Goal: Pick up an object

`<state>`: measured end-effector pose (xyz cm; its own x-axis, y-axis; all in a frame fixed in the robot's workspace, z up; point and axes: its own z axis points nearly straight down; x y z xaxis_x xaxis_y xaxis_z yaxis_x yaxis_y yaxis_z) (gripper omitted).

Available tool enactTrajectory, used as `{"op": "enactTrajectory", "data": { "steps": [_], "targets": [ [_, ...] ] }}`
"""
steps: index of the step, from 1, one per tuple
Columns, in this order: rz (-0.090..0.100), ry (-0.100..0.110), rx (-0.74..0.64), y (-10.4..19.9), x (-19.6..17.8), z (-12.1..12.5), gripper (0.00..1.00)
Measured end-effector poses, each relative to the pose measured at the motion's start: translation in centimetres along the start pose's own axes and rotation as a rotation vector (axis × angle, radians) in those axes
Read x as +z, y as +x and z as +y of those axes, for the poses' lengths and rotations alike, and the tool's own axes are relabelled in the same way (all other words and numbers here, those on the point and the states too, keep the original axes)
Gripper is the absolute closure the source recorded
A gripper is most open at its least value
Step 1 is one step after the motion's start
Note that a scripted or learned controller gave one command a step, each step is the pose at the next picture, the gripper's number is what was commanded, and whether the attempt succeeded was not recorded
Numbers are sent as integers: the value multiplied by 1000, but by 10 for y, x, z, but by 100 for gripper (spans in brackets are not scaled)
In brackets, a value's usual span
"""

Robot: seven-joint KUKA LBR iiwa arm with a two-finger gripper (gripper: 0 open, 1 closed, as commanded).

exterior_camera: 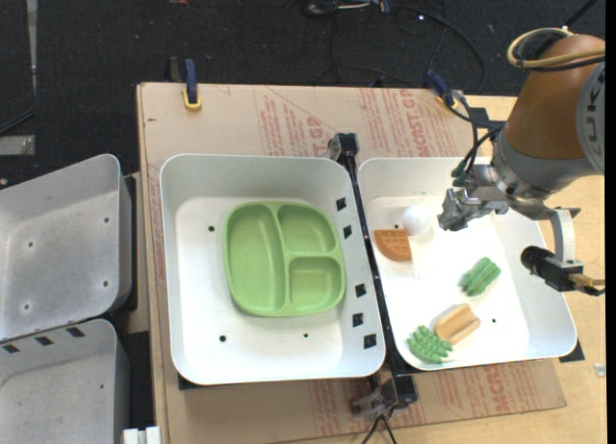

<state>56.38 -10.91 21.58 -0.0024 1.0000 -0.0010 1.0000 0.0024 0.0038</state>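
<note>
So I'm looking down at the brown cardboard-covered worktop (289,110), which is showing red print that I can't really read from here, maybe something ending in "CT". Two shallow white plastic bins are sitting on it side by side. The left bin (183,269) is holding a light green divided plastic plate (285,258) with three compartments, lying flat about in the middle.

The right bin (539,317) is carrying the small stuff: a white round ball (418,221) near its upper left, an orange-brown wedge-shaped piece (394,245) just beside and below it, a green ridged toy (479,275) further right, then a tan bun-like block (456,323) touching a green spiky toy (426,345) near the front wall.

The grey arm with the orange band (553,115) is reaching in from the right, and its gripper (456,211) is hanging over the right bin, just beside the white ball. Can't tell if the jaws are open or closed, too dark and small. Nothing is visibly sitting between them.
</note>
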Motion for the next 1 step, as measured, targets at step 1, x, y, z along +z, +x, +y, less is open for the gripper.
{"op": "enactTrajectory", "data": {
  "steps": [1],
  "targets": [
    [0, -1, -1, 1, -53, 12, 100]
  ]
}}
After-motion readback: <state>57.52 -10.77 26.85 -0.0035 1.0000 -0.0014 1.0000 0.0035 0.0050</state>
